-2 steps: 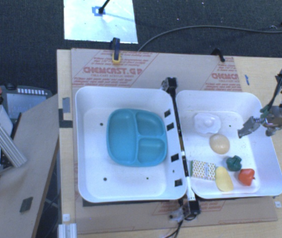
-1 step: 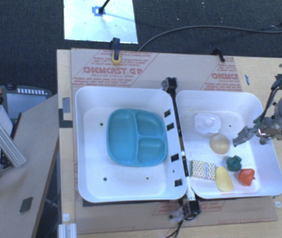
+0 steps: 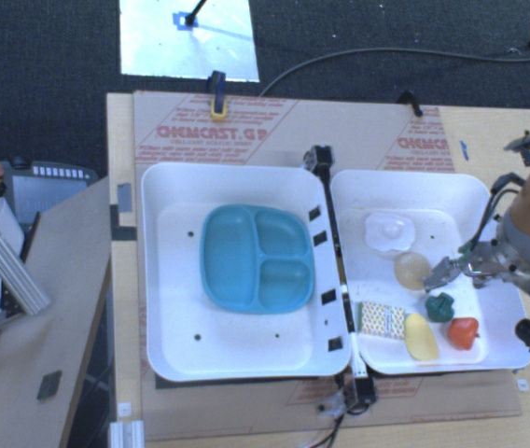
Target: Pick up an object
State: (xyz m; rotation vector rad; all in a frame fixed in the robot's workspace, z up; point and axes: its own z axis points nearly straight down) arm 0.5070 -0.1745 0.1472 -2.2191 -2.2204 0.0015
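Observation:
The right bin [image 3: 452, 199] holds a clear plastic lid [image 3: 391, 231], a tan round object [image 3: 412, 270], a green piece [image 3: 439, 306], a red-orange pepper-like piece [image 3: 463, 332], a yellow banana-like piece [image 3: 421, 337] and a patterned packet [image 3: 383, 319]. My gripper [image 3: 444, 273] hangs over the right bin, its tip just right of the tan round object and above the green piece. Nothing shows between its fingers. The arm comes in from the right edge.
The left bin [image 3: 167, 250] bears a blue divided plate [image 3: 256, 258]. A black clip strip [image 3: 326, 250] runs between the two bins. Cardboard lies under both bins. A cable trails along the bench's back edge.

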